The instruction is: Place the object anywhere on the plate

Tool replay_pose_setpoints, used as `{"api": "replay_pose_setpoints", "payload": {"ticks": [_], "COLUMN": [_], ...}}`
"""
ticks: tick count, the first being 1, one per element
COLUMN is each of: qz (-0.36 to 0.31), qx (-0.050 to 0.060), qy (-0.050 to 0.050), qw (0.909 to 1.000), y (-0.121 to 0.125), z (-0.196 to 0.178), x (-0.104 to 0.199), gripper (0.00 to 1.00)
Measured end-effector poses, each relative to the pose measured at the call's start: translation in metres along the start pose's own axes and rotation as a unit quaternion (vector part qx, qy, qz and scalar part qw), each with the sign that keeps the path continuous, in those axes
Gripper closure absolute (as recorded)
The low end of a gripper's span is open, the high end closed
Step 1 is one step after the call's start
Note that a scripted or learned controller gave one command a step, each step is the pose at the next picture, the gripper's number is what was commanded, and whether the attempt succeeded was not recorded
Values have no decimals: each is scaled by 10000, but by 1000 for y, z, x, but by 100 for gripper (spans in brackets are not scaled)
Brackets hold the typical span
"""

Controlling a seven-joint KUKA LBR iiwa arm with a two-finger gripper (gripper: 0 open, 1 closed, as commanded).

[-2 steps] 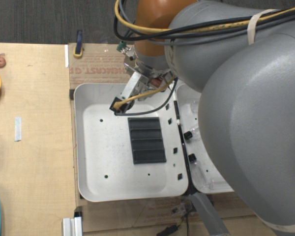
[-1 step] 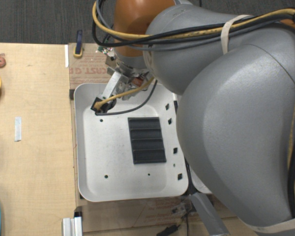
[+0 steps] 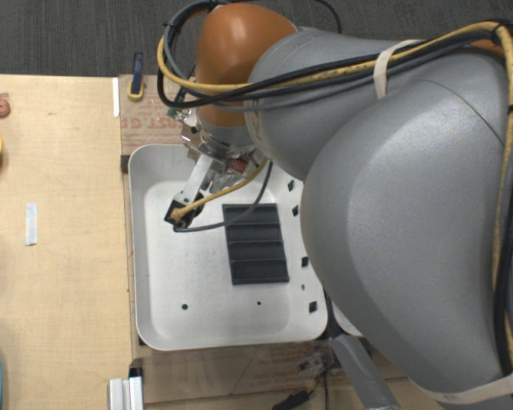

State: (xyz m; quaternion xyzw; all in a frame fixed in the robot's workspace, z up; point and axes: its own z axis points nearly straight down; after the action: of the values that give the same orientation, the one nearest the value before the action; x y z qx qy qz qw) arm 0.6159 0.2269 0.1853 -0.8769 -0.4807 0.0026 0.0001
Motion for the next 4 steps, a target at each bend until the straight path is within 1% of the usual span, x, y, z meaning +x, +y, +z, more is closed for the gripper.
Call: {"api": "replay_pose_setpoints", "payload": {"ticks": [1, 2, 3, 4], "qz": [-2568, -4285, -4658, -4516], "qx": [-8, -17, -7, -14], "qy": [7, 6, 1, 4], "qw": [9665, 9035, 8849, 8922], "y": [6, -21, -41, -19], "z": [3, -75, -39, -71], "x": [4, -17, -45, -25], "gripper": [100, 100, 100, 100]}}
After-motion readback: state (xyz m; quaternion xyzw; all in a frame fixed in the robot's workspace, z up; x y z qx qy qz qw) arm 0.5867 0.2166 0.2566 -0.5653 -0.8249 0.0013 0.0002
